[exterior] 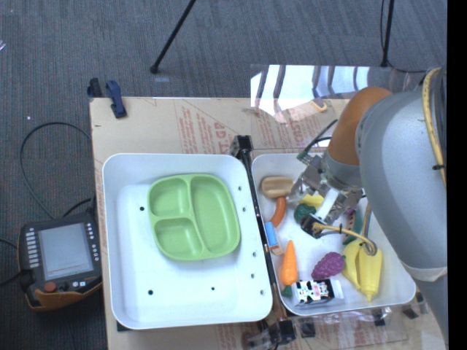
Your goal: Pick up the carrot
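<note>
Carrot (290, 262) lies in right bin (394, 294), near its left wall, tip pointing away from camera, untouched. Nearer: a black-and-white carton (315, 291) at the front edge. Beside the carrot, purple grapes (327, 265), then a yellow banana (365, 267). Farther back: a sausage (278, 211) and a bread roll (276, 187). Gripper (319, 204) hangs over the bin's middle, apart from the carrot; grip state: cannot tell. Left bin (124, 268) holds a green tray (194, 216).

Grey arm (398, 166) reaches in from right, claw (319, 204) angled down-left
</note>
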`<state>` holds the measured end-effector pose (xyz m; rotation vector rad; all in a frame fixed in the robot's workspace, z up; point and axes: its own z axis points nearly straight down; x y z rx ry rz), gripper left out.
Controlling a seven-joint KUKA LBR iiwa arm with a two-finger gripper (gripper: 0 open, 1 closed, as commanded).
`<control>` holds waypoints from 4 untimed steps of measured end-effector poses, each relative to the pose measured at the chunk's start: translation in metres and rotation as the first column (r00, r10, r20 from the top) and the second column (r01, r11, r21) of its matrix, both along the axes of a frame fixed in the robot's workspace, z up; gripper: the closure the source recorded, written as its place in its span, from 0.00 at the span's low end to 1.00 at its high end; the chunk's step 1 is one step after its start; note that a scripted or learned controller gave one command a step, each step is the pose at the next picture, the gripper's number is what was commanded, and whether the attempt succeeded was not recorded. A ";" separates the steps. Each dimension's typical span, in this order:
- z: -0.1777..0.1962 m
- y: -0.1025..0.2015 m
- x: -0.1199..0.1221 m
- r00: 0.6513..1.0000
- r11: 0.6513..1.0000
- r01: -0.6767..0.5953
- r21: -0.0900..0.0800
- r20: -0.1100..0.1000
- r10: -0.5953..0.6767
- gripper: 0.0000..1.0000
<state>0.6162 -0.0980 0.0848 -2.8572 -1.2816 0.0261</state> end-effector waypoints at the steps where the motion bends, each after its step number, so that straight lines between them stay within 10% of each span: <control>1: 0.000 0.002 -0.048 1.000 1.000 0.006 0.002 0.008 -0.006 0.00; 2: 0.001 -0.008 0.012 0.972 0.973 0.233 -0.001 0.011 -0.233 0.00; 3: 0.000 0.009 -0.059 1.000 1.000 -0.011 0.003 0.008 0.011 0.00; 4: 0.000 0.008 -0.143 0.964 0.965 0.264 0.001 0.007 -0.264 0.00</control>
